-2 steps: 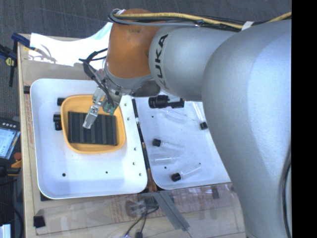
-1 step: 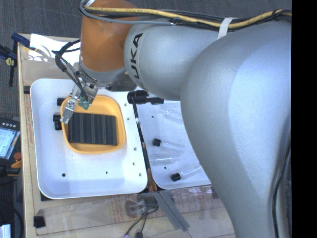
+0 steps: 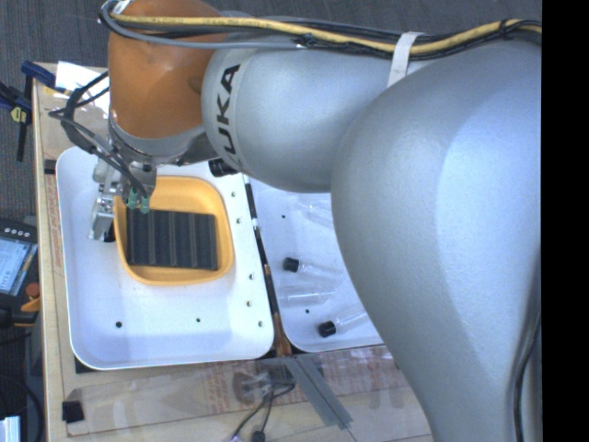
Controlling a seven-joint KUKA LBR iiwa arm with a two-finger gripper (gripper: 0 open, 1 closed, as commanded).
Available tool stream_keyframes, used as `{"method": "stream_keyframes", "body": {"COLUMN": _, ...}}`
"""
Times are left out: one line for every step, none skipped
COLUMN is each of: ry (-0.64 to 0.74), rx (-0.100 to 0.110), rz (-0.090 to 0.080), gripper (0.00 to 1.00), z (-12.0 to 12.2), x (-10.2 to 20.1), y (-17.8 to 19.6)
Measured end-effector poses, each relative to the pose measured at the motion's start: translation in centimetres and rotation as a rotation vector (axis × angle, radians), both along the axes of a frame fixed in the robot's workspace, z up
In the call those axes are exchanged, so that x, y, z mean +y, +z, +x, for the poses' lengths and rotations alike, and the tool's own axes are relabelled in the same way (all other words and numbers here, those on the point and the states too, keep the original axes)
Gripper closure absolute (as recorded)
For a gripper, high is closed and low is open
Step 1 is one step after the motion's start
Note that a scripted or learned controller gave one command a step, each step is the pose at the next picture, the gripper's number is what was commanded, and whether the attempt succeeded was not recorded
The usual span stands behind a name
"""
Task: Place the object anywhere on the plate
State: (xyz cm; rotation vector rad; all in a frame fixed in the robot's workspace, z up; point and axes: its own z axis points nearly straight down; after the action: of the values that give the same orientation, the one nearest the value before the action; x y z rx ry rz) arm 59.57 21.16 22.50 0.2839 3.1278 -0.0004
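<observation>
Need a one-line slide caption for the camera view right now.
The arm reaches over the left bin, gripper at the yellow plate holding a dark ridged insert.

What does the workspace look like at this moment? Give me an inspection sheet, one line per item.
Surface: two shallow white bins side by side; left bin, right bin partly covered by the arm.
Job's things: yellow plate with a dark ribbed centre, lying in the left bin; the object to place cannot be made out.
Clutter: two small black pieces and clear wrapping in the right bin.
Gripper: gripper at the plate's left edge, below the orange band; nothing visible in it.
Cables: yellow and black cable runs along the arm; thin wires hang by the wrist.
Surroundings: dark floor, a small screen device at the left, metal bracket in front of the bins.
</observation>
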Motion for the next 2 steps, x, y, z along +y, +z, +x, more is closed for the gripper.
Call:
{"method": "stream_keyframes", "body": {"ry": -0.033, "rx": 0.002, "rz": -0.001, "gripper": 0.0, "z": -0.2, "x": 0.5, "y": -3.7}}
{"method": "stream_keyframes", "body": {"ry": 0.291, "rx": 0.004, "rz": -0.001, "gripper": 0.0, "z": -1.8, "x": 0.8, "y": -4.5}}
